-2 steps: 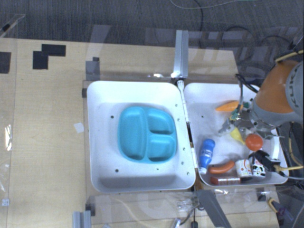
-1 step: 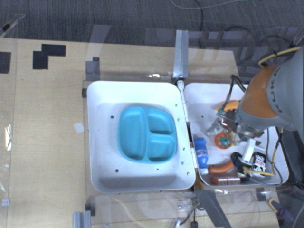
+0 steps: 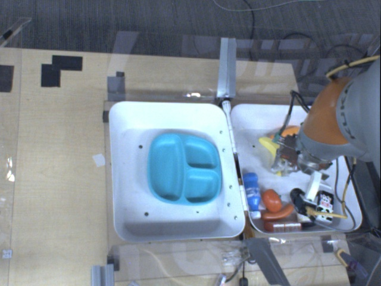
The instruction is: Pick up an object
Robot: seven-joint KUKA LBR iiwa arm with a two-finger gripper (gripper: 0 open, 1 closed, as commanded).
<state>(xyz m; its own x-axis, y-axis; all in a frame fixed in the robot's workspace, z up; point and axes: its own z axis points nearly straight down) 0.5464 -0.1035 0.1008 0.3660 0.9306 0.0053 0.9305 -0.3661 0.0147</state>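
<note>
Bright, even overhead light; soft shadows pool inside the left shallow white plastic bin (image 3: pixel 125 159). Glare streaks the pale wooden counter (image 3: pixel 53 177). Detail is slightly soft.

Glossy plastic tray (image 3: pixel 181 167), matt wood bench (image 3: pixel 53 177)

A single fixed camera looks down at a slant from above the bench (image 3: pixel 53 177). Its frame takes in both white bins: the left bin (image 3: pixel 128 177) sits near centre, and the right bin (image 3: pixel 253 121) lies beside it.
</note>
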